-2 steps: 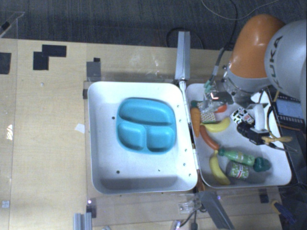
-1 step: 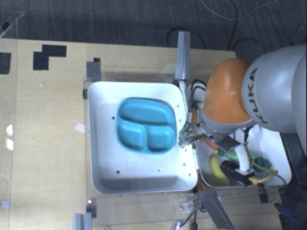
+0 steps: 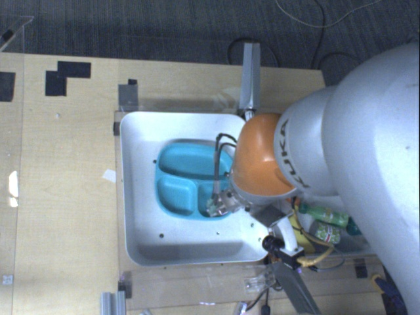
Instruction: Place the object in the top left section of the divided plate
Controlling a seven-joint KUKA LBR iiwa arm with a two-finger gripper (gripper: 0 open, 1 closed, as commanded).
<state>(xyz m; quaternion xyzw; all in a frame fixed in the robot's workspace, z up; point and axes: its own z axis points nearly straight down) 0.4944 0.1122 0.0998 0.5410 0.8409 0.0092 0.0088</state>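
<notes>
A blue divided plate (image 3: 182, 179) lies in the left white bin (image 3: 141, 176), with a long section at the top and smaller sections below. My gripper (image 3: 218, 206) hangs over the plate's lower right part, just past the orange wrist band (image 3: 259, 156). The arm hides the plate's right edge. No object is visible at the gripper or in the plate sections that show.
The grey arm (image 3: 354, 143) covers most of the right bin. A green bottle-like item (image 3: 325, 215) and a yellow item (image 3: 295, 238) lie in the right bin below the arm. A metal post (image 3: 250, 77) stands behind the bins.
</notes>
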